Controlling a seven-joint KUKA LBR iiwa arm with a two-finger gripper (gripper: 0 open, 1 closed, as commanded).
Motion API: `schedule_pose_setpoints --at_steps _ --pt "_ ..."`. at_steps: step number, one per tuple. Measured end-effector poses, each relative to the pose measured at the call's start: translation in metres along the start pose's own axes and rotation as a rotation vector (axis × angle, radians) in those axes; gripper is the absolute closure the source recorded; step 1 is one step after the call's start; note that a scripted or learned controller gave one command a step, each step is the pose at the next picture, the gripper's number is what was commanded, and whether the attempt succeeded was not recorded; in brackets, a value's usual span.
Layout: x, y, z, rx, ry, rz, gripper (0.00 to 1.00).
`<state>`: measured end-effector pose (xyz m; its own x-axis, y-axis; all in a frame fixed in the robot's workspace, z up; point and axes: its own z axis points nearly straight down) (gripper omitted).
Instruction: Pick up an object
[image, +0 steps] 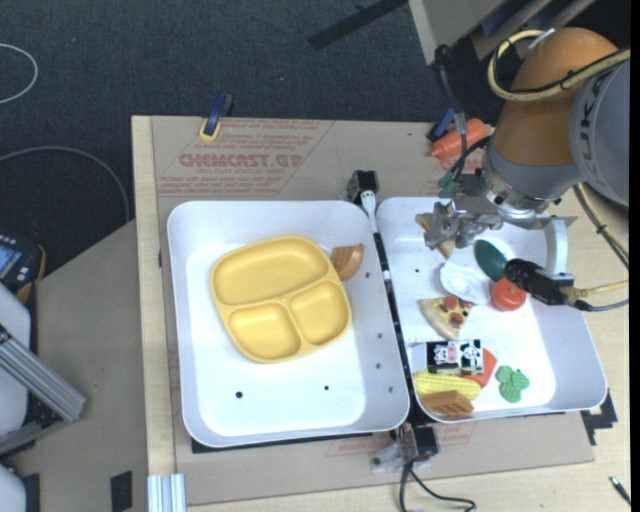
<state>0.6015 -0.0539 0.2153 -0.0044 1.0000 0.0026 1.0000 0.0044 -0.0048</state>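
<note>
Your gripper (447, 226) hovers low in the right bin (590, 350); you cannot tell its grasp. A pizza slice (445, 316) lies below it.

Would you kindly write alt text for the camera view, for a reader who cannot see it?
A grey robot arm's gripper hovers at the back of the right bin above small toy foods, including a pizza slice and corn. The left bin holds a yellow divided plate.

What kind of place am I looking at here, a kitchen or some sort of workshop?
Most likely a robotics lab. A robot arm reaches over two white bins on a taped cardboard bench, with toy food and loose cables about.
</note>
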Motion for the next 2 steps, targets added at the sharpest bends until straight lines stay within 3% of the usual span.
schedule_pose_setpoints --at_steps 1,2 --pt "0.005 -0.010 -0.001 -0.001 -0.002 0.003 1.00" --pt "0.002 0.001 -0.019 -0.009 -0.003 0.003 1.00"
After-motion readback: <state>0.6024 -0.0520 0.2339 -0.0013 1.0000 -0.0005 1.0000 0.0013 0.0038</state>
